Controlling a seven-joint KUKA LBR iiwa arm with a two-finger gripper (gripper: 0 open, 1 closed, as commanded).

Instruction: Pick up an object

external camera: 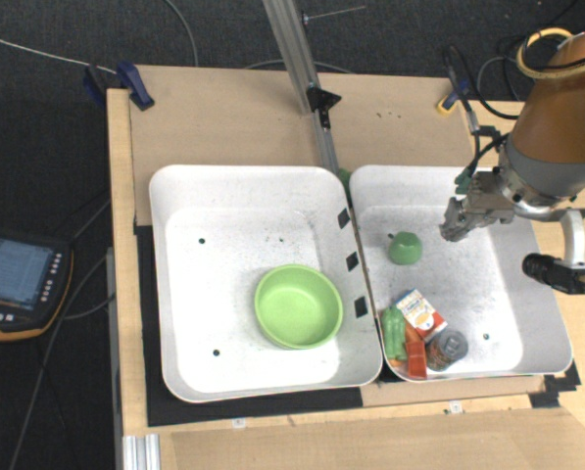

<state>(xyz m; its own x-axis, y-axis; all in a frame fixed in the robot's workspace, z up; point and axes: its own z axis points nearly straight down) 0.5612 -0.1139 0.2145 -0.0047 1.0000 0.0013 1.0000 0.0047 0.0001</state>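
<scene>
Gripper [456,225] hangs over the right bin [527,360]; whether it is spread or pinched I cannot tell. Nearest is a small green object [405,249], just to its left, perhaps a pepper. Centre squarely above it before descending, avoiding the bin wall.

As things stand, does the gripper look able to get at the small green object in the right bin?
Probably yes: the gripper hangs just beside the small green object, which sits alone on bare bin floor, apart from the pile in the corner.
</scene>
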